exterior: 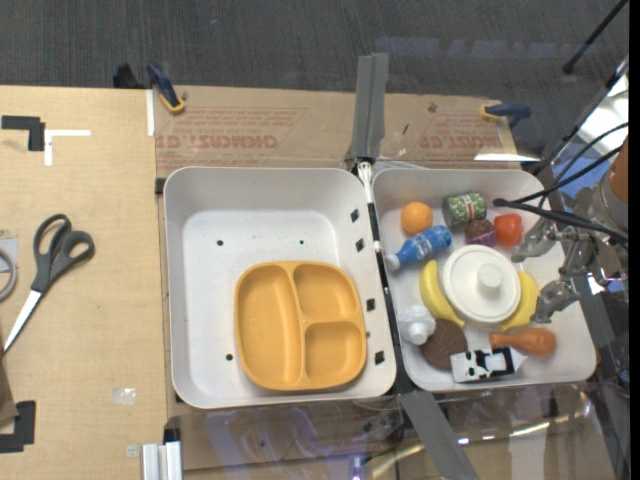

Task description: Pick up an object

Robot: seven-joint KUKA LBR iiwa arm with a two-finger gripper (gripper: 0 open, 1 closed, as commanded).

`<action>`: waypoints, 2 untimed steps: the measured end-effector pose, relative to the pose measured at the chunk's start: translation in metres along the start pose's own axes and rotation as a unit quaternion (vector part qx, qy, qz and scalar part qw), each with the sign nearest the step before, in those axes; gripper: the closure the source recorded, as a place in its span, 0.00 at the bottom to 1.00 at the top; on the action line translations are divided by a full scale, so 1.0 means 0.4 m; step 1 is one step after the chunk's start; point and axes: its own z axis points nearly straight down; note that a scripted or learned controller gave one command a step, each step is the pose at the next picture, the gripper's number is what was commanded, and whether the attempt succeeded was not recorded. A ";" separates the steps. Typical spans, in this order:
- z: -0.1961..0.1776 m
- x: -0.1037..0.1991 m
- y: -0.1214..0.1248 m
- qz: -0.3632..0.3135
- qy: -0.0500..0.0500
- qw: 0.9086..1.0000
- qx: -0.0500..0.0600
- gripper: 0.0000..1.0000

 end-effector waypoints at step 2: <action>0.313 0.025 0.119 0.013 -0.015 1.000 0.003 0.00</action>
